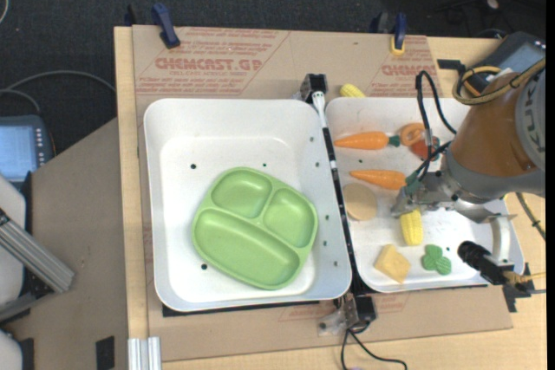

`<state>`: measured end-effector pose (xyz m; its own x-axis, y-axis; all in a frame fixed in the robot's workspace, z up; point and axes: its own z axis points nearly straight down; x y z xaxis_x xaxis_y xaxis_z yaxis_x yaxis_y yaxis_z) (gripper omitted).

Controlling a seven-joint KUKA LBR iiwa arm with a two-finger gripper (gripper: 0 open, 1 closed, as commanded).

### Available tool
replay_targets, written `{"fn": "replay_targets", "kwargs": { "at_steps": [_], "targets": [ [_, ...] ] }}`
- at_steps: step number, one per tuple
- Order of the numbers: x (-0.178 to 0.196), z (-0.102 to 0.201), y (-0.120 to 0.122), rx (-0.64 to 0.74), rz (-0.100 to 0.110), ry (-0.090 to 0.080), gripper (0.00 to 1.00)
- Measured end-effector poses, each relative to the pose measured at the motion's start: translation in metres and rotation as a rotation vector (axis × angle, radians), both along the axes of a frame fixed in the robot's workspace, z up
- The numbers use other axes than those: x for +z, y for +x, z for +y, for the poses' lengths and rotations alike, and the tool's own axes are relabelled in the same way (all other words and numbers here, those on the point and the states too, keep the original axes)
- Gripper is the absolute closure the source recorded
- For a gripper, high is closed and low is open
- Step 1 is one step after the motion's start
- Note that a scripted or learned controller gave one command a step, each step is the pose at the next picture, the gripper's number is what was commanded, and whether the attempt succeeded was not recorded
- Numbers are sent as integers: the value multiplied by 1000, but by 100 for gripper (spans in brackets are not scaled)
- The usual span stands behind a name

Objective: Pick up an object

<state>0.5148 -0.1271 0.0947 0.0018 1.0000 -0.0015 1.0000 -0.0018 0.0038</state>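
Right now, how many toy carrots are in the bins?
2, both in the right bin: upper carrot near the divider, lower carrot below it. The arm may hide more.

The worktop (260, 56) is a tan board printed with red lettering along its far side. Two blue clamps (165, 24) grip its far edge, one toward the left, the other (398, 32) toward the right. Two shallow white bins sit directly on it, side by side and touching along their inner walls. The left bin (165, 186) is the larger; the right bin (368, 273) lies beside it. A black clip (313, 86) sits at the far end of their seam, and another (360, 308) at the near end.
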Motion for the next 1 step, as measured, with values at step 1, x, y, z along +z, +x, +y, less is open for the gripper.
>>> {"fn": "replay_targets", "kwargs": {
  "at_steps": [1],
  "targets": [
    [95, 67, -23, 9, -4, 3, 100]
  ]
}}
